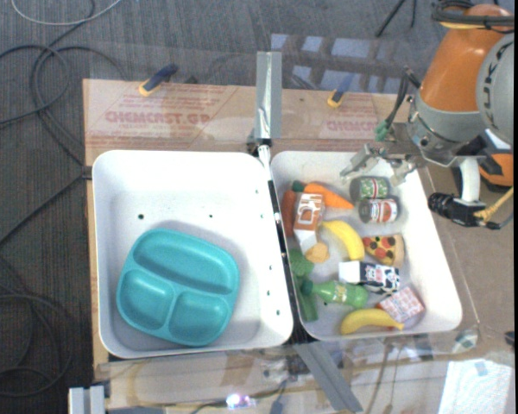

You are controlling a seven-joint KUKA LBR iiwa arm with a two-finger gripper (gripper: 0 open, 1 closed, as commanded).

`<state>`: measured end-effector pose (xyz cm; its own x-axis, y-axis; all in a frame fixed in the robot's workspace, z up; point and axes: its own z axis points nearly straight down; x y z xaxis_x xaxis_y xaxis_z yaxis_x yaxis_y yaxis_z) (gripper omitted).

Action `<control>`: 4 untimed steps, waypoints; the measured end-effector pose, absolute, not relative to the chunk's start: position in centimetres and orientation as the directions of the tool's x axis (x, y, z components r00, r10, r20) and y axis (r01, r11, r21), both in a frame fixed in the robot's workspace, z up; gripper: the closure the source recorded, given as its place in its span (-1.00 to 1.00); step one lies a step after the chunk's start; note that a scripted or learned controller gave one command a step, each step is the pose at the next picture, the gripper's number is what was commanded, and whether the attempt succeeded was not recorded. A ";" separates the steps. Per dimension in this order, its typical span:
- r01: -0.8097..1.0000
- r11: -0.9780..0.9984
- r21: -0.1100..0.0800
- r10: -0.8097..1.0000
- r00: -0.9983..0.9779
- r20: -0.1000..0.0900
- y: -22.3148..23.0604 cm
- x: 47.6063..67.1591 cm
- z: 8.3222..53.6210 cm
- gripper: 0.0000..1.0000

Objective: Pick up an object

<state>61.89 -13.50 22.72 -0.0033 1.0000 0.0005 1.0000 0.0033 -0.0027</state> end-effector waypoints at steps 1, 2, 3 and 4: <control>1.000 0.003 -0.003 1.000 -0.003 0.000 -13.5 61.9 22.7 -1.00; 0.995 0.104 -0.001 0.995 -0.104 0.001 -14.7 60.7 11.4 -1.00; 0.994 0.105 -0.002 0.994 -0.105 0.002 -14.7 60.7 12.2 1.00; 0.999 0.050 -0.001 0.999 -0.050 0.000 -14.1 61.2 14.7 1.00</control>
